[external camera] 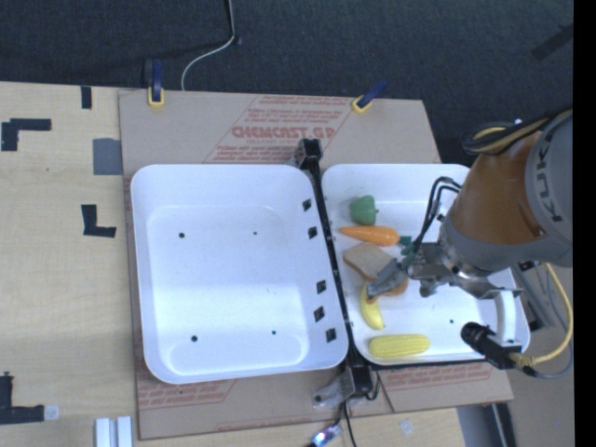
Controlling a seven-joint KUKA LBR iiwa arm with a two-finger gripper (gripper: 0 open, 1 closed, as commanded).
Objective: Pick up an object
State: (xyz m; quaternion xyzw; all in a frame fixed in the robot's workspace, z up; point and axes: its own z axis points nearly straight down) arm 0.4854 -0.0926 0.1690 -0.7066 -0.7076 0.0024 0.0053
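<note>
In the right bin [424,177] lie a green pepper [363,209], an orange carrot [371,235], a brown slice of bread [368,262], a yellow banana [372,314] and a yellow corn cob [399,346]. My gripper [384,285] hangs low over the bread and the banana's upper end, its grey fingers pointing left. I see nothing held between them. The arm's orange band [498,198] covers the bin's right side.
The left bin [223,273] sits beside the right one, with a black divider clip strip [321,250] between them. Both rest on a cardboard sheet [279,128] held by blue and yellow clamps. Cables hang at the bench's right edge.
</note>
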